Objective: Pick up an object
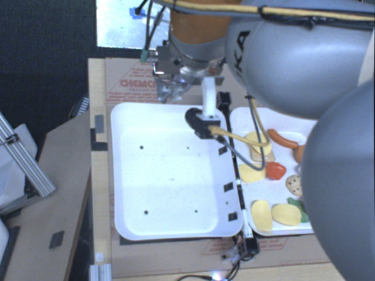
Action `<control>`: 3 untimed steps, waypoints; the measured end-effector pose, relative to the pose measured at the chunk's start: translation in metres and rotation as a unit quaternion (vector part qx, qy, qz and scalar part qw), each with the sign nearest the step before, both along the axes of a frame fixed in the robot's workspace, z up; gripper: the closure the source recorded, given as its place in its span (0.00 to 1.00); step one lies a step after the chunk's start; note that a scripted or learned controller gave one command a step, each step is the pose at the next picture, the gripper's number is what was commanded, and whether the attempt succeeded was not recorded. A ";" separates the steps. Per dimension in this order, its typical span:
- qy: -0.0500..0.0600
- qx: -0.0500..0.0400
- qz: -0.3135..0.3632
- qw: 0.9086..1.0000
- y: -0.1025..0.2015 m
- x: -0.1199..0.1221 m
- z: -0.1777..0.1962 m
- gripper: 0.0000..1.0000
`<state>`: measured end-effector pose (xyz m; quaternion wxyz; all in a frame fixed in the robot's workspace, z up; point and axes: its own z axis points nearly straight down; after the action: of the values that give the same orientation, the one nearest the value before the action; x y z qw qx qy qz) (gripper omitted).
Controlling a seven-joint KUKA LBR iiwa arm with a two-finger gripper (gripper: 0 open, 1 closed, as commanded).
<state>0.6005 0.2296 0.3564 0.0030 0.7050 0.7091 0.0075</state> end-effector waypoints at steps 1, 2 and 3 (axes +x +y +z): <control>0.015 -0.005 -0.002 1.000 0.004 -0.051 -0.136 1.00; -0.003 0.000 -0.001 1.000 0.005 -0.004 0.024 1.00; 0.016 -0.006 -0.002 1.000 0.004 -0.067 -0.125 1.00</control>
<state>0.5340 0.2338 0.2317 -0.0042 0.7067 0.7075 -0.0076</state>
